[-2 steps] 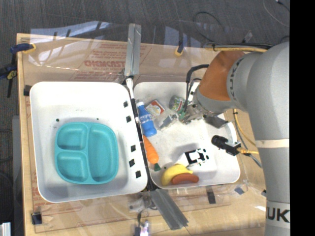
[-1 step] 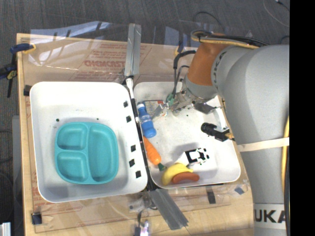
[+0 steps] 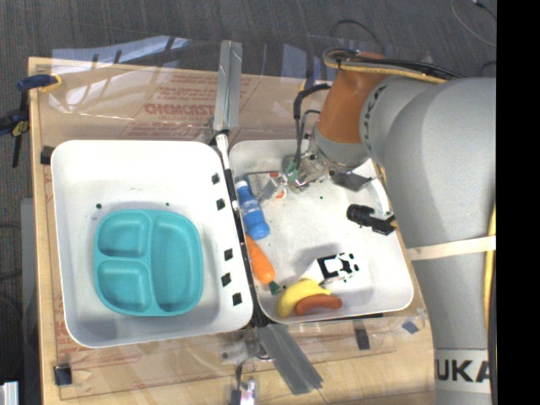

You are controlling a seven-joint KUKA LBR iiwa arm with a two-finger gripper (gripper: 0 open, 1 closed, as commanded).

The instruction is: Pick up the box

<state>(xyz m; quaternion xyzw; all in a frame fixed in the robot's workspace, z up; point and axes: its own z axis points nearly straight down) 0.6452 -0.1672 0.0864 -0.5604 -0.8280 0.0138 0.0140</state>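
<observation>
My gripper (image 3: 295,174) is low at the far edge of the right bin (image 3: 384,268), under the arm's orange-banded wrist (image 3: 346,112). Right beside its tip, on the left, lies a small flat item with red and green print (image 3: 276,180); it may be the box, and whether the gripper touches it is unclear. A white object with black markings (image 3: 338,267), box-like, lies apart from the gripper in the near half of the same bin.
In the right bin a blue bottle (image 3: 251,212) and an orange carrot (image 3: 261,261) lie along the left wall. A yellow banana (image 3: 297,295) and a red piece (image 3: 320,305) sit at the near edge. The left bin (image 3: 76,175) holds a teal divided plate (image 3: 150,260).
</observation>
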